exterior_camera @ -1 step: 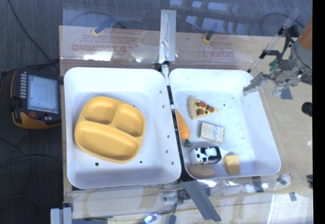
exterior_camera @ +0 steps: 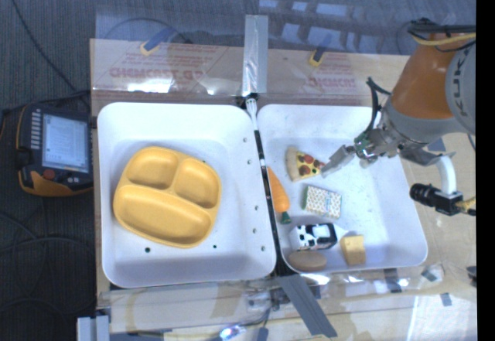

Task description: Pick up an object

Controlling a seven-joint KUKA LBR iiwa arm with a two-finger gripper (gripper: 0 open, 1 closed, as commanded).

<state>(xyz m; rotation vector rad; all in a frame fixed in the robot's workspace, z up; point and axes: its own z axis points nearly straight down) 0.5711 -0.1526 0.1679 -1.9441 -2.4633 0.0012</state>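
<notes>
In the camera view we cannot tell whether the gripper [exterior_camera: 334, 162] is released or clenched, since its tip is a thin blur just right of the pizza slice [exterior_camera: 302, 164] in the right bin [exterior_camera: 402, 200]. Below it lie a carrot [exterior_camera: 278, 191], a patterned square [exterior_camera: 322, 201], a toy cow [exterior_camera: 315, 236], a brown lump [exterior_camera: 309, 260] and a cheese block [exterior_camera: 353, 248]. The left bin [exterior_camera: 232, 131] holds a yellow divided plate [exterior_camera: 166, 194], and a handheld screen [exterior_camera: 56, 148] sits at the frame's left edge.

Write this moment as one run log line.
arm: over right bin | gripper: beside pizza slice, nothing held | yellow tray: left bin
</notes>
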